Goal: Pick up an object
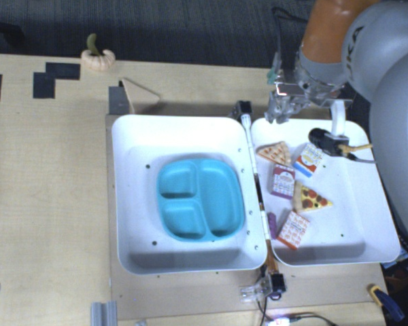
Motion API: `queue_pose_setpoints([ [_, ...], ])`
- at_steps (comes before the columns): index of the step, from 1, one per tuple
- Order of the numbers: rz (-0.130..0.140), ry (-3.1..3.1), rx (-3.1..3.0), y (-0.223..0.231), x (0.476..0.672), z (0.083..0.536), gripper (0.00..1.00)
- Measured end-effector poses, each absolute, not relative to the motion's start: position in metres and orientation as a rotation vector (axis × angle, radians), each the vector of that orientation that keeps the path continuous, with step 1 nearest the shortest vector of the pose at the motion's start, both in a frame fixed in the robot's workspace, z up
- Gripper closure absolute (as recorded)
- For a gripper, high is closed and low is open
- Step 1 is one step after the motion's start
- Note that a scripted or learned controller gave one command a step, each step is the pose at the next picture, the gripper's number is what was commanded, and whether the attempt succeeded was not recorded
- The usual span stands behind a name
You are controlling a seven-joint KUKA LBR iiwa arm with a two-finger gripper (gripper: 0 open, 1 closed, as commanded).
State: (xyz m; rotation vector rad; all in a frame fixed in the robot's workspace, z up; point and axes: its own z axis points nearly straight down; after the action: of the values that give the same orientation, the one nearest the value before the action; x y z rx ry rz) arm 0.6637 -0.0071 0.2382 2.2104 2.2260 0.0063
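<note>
While no object is yet taken, the right-hand shallow white plastic bin [367,240] holds the candidates. Nearest within it lies a small red-and-white carton [294,230]; beyond that, a toy pizza wedge [310,200], judged light, stiff, best pinched across its flat sides. Farthest, above the bin's rear rim, hangs the gripper [283,111]; whether its jaws are parted cannot be told.

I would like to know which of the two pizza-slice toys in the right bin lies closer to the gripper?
The paler slice at the bin's upper left, just below the gripper. The pepperoni slice lies further down.
</note>
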Motion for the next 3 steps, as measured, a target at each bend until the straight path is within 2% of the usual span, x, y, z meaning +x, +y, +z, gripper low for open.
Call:
queue_pose_setpoints([
  [1,0.004,2.228,2.211,-0.007,0.663,0.237,0.00],
  [2,0.001,2.225,2.217,-0.044,0.619,0.184,0.00],
  [3,0.014,2.218,2.208,-0.083,0.666,0.096,0.00],
])
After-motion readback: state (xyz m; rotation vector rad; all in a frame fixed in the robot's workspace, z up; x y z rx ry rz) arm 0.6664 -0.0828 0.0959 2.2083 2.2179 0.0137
